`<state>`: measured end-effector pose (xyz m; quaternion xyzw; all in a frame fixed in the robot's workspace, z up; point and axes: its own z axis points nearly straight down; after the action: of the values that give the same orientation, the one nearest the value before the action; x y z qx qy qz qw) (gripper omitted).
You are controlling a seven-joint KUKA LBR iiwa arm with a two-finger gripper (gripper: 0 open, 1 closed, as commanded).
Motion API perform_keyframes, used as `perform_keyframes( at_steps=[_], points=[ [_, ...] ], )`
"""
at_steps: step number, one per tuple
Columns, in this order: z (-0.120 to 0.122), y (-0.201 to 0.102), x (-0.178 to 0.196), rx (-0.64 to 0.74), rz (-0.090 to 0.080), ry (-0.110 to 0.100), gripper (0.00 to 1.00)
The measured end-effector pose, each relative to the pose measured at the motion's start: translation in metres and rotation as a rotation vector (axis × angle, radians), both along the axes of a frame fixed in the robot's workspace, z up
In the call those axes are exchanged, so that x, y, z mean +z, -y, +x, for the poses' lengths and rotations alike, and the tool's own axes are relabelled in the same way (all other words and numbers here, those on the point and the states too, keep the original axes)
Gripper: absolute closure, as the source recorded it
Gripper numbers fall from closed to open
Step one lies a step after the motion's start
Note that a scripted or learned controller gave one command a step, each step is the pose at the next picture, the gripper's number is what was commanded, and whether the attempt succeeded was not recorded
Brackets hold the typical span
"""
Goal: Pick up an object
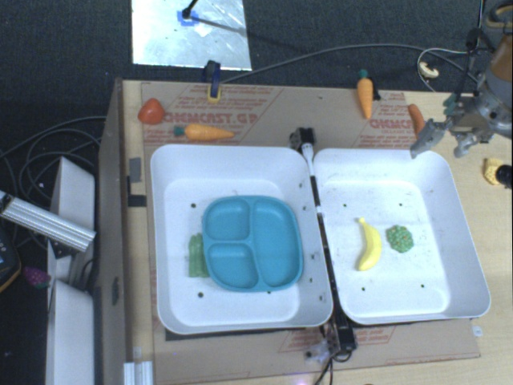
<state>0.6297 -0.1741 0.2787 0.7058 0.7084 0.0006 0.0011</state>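
Two shallow white plastic bins sit side by side on a cardboard-covered bench, the left bin (pixel 172 183) and the right bin (pixel 457 239) joined along a dark seam with black clips (pixel 303 139) at its far and near ends. The left bin holds a blue sectioned plastic plate (pixel 252 243) with three compartments, and a pale green oblong piece (pixel 196 257) lies just beside the plate's left edge, partly tucked under it. On the cardboard beyond the bins lie an orange toy carrot (pixel 207 132) with a green top, a red-orange rounded toy (pixel 151 111) near it at the left corner, a second upright orange toy carrot (pixel 365 95), and a smaller orange piece (pixel 416 118) to its right. A square of shiny foil (pixel 191 21) rests on the dark carpet farther back, and cables trail across the floor. In the right bin a yellow toy banana (pixel 369 245), curved and lying roughly lengthwise, sits near the middle, with a small green knobbly toy like a broccoli floret (pixel 399 238) just beside it on the right, the two close but apart. Nothing lies over either. The grey two-finger gripper (pixel 446 138) hangs above the right bin's far right corner, well apart from the banana, its fingers spread wide and holding nothing.
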Motion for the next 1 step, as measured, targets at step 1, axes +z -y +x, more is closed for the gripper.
perform_keyframes(
  at_steps=[1],
  points=[
    [-0.0541, -0.0212, -0.1278, -0.002, 0.002, -0.006, 0.00]
  ],
)
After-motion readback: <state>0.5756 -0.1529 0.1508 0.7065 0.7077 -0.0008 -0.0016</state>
